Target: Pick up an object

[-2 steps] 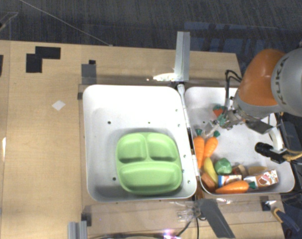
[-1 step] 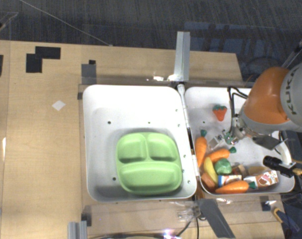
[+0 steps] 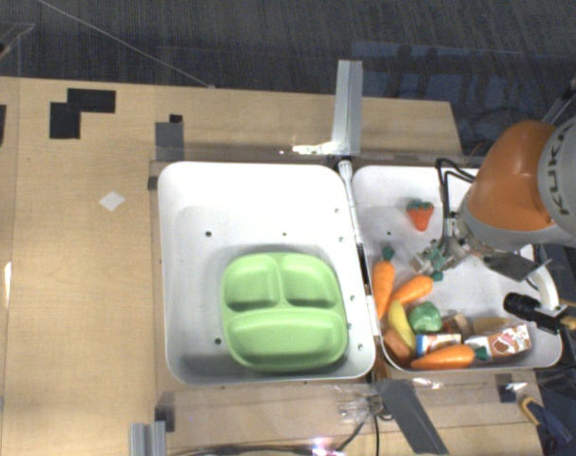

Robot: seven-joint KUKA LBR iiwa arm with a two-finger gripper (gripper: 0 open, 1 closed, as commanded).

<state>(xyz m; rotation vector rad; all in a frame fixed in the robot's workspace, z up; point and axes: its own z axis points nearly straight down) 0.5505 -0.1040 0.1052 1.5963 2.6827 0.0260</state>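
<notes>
Claw [image 3: 438, 259]: state cannot be told | over right bin [image 3: 383, 198] | touching carrot [image 3: 411, 290]

I'm looking at a robotics lab: wooden bench [image 3: 69, 283], two white bins [image 3: 259, 183], metal brackets [image 3: 348, 103], grey carpet [image 3: 221, 17].

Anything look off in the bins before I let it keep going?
Nothing damaged or spilled. The toy food is heaped in the right bin's near corner, with a strawberry lying apart; the green tray sits flat in the left bin.
</notes>
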